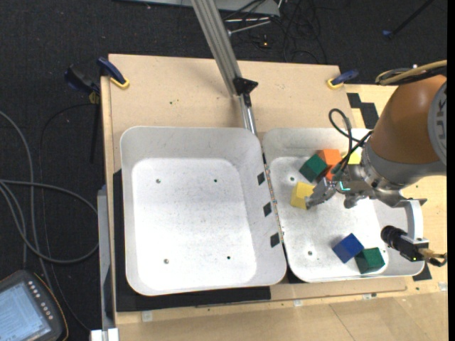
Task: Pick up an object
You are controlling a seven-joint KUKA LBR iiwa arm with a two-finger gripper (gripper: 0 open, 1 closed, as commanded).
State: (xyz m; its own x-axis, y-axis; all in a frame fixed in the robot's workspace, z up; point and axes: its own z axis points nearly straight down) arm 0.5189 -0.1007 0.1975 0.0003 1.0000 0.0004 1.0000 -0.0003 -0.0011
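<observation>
Nearest first: a dark green block (370, 260) and a blue block (348, 247) sit touching, low in the right bin (298, 261), well apart from the arm's working end. Further up, the gripper (321, 192) hangs low over the bin, its tip just beside the yellow block (301, 194) — the likely target. Fingers too small and dark here; cannot tell whether they are spread or closed, and no block is visibly between them. So I judge this as the approach or closing step, not a lift.

To do it well: centre the jaws over the yellow block, straddle two opposite flat faces, go low enough to grip its middle, then close and rise straight up so it doesn't snag the neighbours.

Yellow block looks roughly cubic — no clear long axis; it sits rotated, edges skewed to the bin walls, one corner pointing toward the divider between bins.

Behind it, a green block (313, 167) and an orange block (330, 158) crowd together, partly under the arm. The left bin (135, 190) lies far left.
</observation>
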